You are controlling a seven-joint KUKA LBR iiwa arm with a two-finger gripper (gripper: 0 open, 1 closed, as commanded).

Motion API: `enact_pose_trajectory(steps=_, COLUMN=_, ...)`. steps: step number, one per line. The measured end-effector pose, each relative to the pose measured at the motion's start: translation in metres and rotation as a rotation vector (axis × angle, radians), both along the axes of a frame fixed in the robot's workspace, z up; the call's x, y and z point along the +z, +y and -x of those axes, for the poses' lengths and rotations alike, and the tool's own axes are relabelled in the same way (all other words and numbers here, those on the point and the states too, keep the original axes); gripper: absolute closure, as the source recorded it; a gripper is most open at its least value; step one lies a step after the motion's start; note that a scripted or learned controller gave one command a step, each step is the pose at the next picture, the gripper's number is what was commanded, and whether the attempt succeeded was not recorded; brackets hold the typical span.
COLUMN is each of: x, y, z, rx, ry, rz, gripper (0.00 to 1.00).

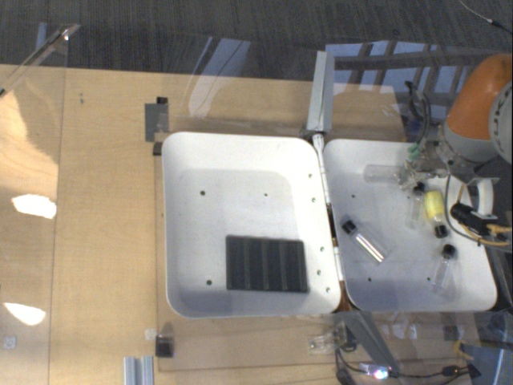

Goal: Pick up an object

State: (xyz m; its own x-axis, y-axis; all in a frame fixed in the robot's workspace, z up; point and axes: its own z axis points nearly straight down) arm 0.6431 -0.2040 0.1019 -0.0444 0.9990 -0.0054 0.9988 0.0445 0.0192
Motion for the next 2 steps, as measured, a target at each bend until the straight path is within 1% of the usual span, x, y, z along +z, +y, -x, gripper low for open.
enact_pose_trajectory(steps=1, x=0.056, y=0.0, z=-0.029, rx=0.298, ry=0.009, rz=0.003, gripper=1.0)
enact_pose_trajectory(steps=2, x=0.097, y=0.081, z=-0.028, rx=0.242, ry=0.01, rz=0.0, gripper=1.0)
